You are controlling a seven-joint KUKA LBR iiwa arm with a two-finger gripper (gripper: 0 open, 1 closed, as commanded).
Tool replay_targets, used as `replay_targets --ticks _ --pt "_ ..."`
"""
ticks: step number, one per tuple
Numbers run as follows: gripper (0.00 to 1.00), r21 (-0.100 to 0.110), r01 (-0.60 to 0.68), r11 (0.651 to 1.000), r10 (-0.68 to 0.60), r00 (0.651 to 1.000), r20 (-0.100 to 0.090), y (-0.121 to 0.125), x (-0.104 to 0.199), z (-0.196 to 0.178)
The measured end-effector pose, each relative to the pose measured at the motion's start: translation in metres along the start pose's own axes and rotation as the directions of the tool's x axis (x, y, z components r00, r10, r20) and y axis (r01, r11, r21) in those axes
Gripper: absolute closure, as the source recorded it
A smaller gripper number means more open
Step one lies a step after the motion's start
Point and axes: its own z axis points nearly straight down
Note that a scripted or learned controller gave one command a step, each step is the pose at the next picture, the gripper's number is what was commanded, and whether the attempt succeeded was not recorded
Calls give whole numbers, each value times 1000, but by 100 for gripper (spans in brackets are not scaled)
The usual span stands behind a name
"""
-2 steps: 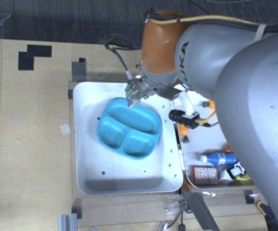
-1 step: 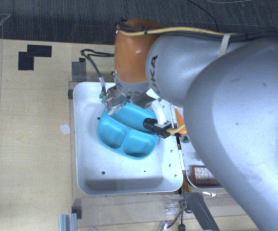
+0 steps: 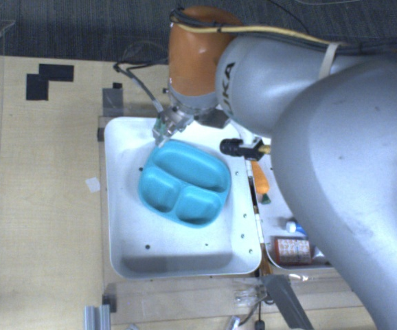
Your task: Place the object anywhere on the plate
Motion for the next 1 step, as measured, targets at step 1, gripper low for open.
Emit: replay_targets --ticks 1 --pt "100 2 72 997 -72 997 -3 -34 81 -39"
